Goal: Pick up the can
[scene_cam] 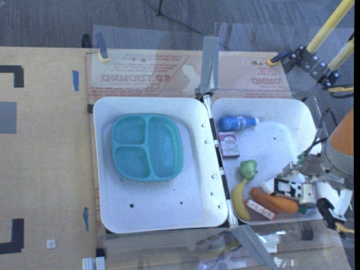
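A small red can (pixel 228 145) with a pale label lies on its side in the right bin (pixel 281 129), close to the divider between the bins. My gripper (pixel 291 187) hangs low over the right bin's front right corner, just above the right end of an orange carrot (pixel 274 201). It is well to the right of the can and nearer the front, and apart from it. A pale object (pixel 307 192) sits beside the gripper; I cannot make out what it is.
In the right bin lie a blue bottle (pixel 237 122) at the back, a green fruit (pixel 247 168), a banana (pixel 240 200) and a small red and white box (pixel 259 208). The left bin (pixel 146 210) holds a teal divided plate (pixel 147 147).
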### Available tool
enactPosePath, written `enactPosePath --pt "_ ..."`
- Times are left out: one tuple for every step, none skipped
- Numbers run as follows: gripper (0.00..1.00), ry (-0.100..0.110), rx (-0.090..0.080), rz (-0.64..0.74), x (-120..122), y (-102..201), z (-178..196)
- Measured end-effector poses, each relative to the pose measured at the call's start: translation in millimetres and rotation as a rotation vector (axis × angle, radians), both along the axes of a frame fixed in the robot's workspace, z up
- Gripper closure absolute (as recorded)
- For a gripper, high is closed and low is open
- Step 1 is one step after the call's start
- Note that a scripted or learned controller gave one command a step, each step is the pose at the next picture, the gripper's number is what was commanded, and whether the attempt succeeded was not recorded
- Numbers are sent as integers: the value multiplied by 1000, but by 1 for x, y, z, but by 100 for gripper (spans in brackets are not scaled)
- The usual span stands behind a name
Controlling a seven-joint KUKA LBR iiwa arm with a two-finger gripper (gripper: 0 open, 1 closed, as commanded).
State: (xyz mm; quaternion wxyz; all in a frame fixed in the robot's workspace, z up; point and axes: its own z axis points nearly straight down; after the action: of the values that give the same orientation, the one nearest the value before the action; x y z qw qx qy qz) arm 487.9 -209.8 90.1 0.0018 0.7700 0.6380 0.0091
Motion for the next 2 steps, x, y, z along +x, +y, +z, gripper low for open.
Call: enactPosePath --pt "100 3 -12 -6 -2 -6 8" --pt "100 20 -8 -239 42 10 123"
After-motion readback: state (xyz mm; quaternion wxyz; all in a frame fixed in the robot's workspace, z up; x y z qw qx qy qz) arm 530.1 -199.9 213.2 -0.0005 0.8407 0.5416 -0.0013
